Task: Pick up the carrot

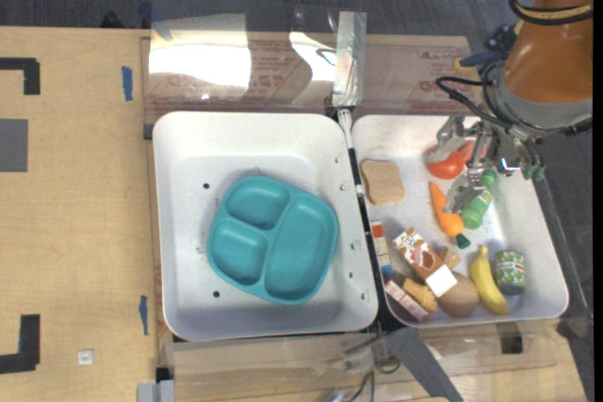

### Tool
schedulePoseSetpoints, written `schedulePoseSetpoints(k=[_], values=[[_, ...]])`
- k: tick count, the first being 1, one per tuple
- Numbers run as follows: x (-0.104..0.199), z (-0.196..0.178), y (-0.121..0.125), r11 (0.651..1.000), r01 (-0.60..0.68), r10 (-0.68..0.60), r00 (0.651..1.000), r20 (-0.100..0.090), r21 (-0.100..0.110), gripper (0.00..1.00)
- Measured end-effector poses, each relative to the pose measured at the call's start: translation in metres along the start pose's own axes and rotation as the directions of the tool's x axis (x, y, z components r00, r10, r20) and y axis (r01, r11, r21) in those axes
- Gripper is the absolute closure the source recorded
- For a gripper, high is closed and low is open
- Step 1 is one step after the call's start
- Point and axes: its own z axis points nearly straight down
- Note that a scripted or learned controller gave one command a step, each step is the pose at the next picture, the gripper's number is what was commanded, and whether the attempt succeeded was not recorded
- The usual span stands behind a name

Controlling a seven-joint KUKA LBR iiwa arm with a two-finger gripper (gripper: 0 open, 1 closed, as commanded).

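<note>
Pincer point(474, 172) hangs over the right bin point(551, 245), just beside the carrot point(443, 210); finger state: cannot tell. Carrot lies in that bin, between the bread slice point(382, 182) and a green bottle point(475, 208).

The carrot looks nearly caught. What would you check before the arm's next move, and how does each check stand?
1. Carrot in view in the right bin: ok.
2. Gripper above the carrot: ok.
3. Carrot held: cannot tell.
4. Space around the carrot: not ok; the tomato and green bottle crowd it.
5. Banana apart from the carrot: ok.
6. Left bin holds a teal tray, away from the work: ok.
</note>
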Motion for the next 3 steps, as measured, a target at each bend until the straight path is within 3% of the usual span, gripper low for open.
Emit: schedulePoseSetpoints(k=[1,2,3], values=[[0.012,0.111,-0.042,0.993,0.118,-0.118,0.993,0.007,0.002,0.00],[0.011,0.101,-0.041,0.993,0.119,-0.119,0.993,0.011,0.003,1.00],[0.009,0.001,-0.003,0.985,0.174,-0.174,0.985,0.010,0.003,1.00]])
